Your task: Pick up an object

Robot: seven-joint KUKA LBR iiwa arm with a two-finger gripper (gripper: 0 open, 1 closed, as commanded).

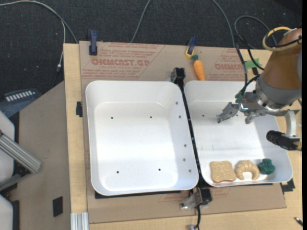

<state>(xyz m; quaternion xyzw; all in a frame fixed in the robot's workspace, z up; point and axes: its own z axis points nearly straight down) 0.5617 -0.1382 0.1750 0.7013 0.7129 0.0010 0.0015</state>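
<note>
Along the near edge of the right bin (pixel 211 92) lie a square tan cracker (pixel 222 171), a pale croissant (pixel 247 169) and a small green toy (pixel 266 166), side by side. My gripper (pixel 238 115) hangs over the middle of this bin, well behind those three items. Its two grey fingers are spread apart with nothing between them. The orange-banded arm comes in from the right edge.
The left bin (pixel 96 128) stands beside the right one on the cardboard-covered bench. An orange carrot-shaped toy (pixel 198 69) lies on the cardboard behind the right bin. Blue clamps (pixel 92 40) sit at the bench's back edge, and cables loop behind it.
</note>
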